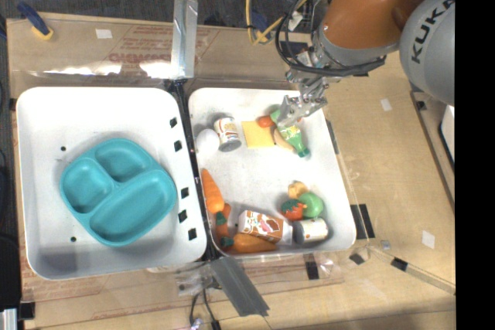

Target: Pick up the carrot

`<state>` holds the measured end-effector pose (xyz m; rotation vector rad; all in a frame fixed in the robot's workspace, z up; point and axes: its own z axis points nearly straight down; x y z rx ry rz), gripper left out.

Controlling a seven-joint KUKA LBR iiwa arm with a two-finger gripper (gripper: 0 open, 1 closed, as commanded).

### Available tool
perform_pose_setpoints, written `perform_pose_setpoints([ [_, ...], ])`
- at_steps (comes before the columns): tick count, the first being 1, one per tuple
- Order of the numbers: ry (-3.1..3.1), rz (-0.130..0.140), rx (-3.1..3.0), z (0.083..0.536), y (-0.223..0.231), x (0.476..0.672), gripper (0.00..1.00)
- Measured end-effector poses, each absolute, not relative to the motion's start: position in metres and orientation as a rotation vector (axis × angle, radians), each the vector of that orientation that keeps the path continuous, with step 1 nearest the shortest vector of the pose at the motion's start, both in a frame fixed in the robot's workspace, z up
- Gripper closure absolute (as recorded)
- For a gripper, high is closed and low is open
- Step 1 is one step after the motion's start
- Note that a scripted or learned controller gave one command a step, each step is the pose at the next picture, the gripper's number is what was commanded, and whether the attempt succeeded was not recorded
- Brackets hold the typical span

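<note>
An orange carrot (212, 194) lies along the left wall of the right bin (263, 100), pointing up and slightly left. A second orange piece (247, 243) lies along the bin's front edge under a carton. My gripper (303, 106) hangs over the bin's back right part, far from the carrot, just above a green bottle (291, 137). Its fingers point down toward the bottle.
The right bin also holds a small can (227, 132), a white egg (206, 141), a yellow block (257, 134), a brown carton (261, 225), a green and orange toy (303, 204) and a small jar (312, 229). A teal divided plate (116, 189) sits in the left bin (46, 120).
</note>
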<state>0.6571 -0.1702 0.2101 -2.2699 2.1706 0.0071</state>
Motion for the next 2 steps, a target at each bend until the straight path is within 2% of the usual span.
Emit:
perform_pose_setpoints([
  [1,1.919,0.000,-2.484,0.235,-0.207,0.657,1.00],
  [2,1.729,0.007,-2.623,0.208,-0.198,0.657,1.00],
])
